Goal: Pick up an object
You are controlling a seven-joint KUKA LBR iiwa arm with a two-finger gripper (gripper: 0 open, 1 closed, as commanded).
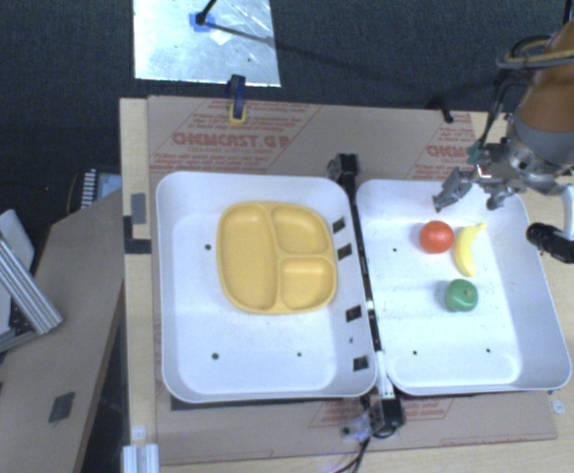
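Arm: reaches in over the far right corner of the right bin (533,363); grey wrist with orange band above.
Gripper (474,192): fingers spread apart, nothing between them; poised above the far end of the right bin, near the red ball but apart from it.
Red ball (436,236): lies in the right bin, upper middle; just beside the banana; probably light, rigid plastic; round and smooth, so likely to roll or slip; take hold across the widest middle, fingers closing level.
Banana (467,248): lies lengthwise just right of the red ball, touching or nearly so; likely a light, stiff toy; narrow body suits a grasp across its short width at mid-length; the neighbouring ball may obstruct one finger.
Green ball (461,295): lies nearer the camera, apart from the other two; clear space all round, so judged the easiest approach; same roll risk.
Left bin (183,363): holds a yellow divided tray (275,257); flat and wide; judged a poor target.
Table (218,136): carries both bins side by side.
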